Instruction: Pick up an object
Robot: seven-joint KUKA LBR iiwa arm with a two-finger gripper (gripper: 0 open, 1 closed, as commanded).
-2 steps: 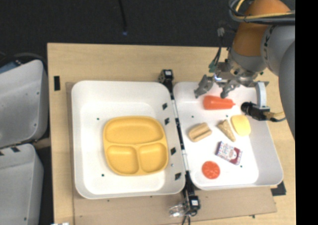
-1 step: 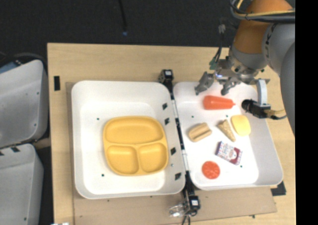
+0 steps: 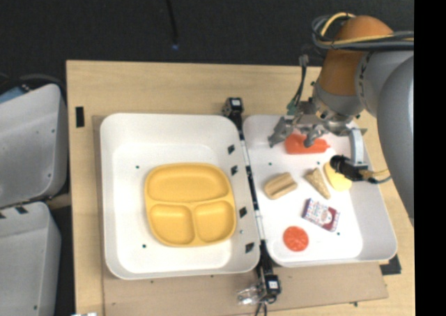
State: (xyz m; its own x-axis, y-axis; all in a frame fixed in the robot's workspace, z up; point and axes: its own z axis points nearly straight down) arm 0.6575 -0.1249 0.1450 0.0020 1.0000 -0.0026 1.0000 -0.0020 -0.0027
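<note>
Nearer to us than the orange-red piece (image 3: 310, 146) lie a red disc (image 3: 295, 238), a maroon packet (image 3: 320, 214), a tan block (image 3: 279, 185) and a tan wedge (image 3: 318, 181) just beside a yellow lump (image 3: 340, 181). All are apart from it, so we judge a straight descent safe. The piece sits at the far end of the right bin (image 3: 369, 238), directly under the gripper (image 3: 304, 134). We cannot tell whether that gripper is spread or closed, so we would confirm it straddles the piece before squeezing, then lift vertically. Left of the piece, the left bin (image 3: 118, 238) holds a yellow divided tray (image 3: 189, 203). Beyond the piece, the wooden bench (image 3: 174, 84) meets dark floor (image 3: 104, 8).
</note>
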